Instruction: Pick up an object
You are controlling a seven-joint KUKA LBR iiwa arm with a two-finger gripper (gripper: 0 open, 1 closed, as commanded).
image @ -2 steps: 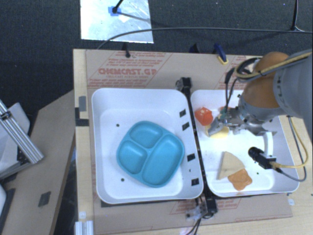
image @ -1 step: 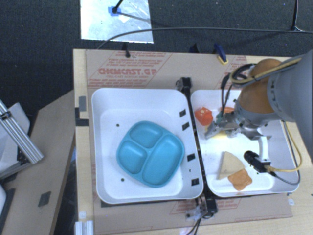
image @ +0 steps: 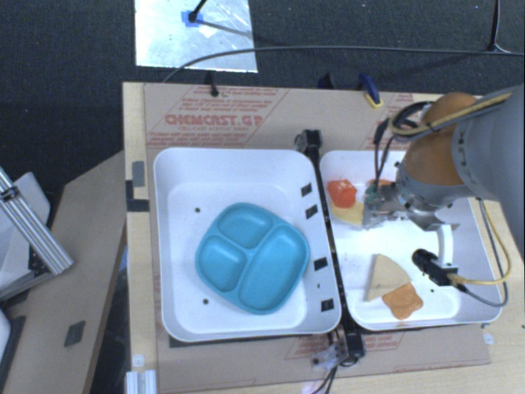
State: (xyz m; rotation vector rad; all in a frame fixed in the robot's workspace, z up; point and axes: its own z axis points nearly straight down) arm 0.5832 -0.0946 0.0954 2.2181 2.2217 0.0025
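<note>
We observe a bench (image: 139, 245) with a tan wooden top, overlaid with a brown cardboard sheet (image: 221, 117) printed in red lettering. Two shallow white bins sit side by side on this sheet, touching along a black central divider strip (image: 321, 236). The left bin (image: 176, 220) contains a blue sectioned plate (image: 252, 257) with three compartments, lying flat near the bin's centre. The right bin (image: 467, 302) contains several small objects: a red-orange block (image: 342, 192) near the upper left corner, a pale yellow piece (image: 351, 214) just below and touching it, a tan wedge (image: 382, 276) in the lower half, and an orange ridged piece (image: 403, 301) touching the wedge at its lower right. The grey arm (image: 484, 150) reaches in from the right, with its orange band (image: 439, 150) above the wrist. The gripper (image: 376, 208) is lowered into the upper part of the right bin, just beside the red-orange block and the pale yellow piece; we cannot tell whether the claw is open or closed, nor whether it grips anything. A black cable end with a yellow lead (image: 435, 269) hangs below the wrist, over the bin floor. Beyond the bench, the floor is dark carpet (image: 66, 56), bearing a reflective silver sheet (image: 194, 23) with a blue tape mark (image: 192, 17). A metal frame (image: 29, 228) stands at the left edge.
</note>
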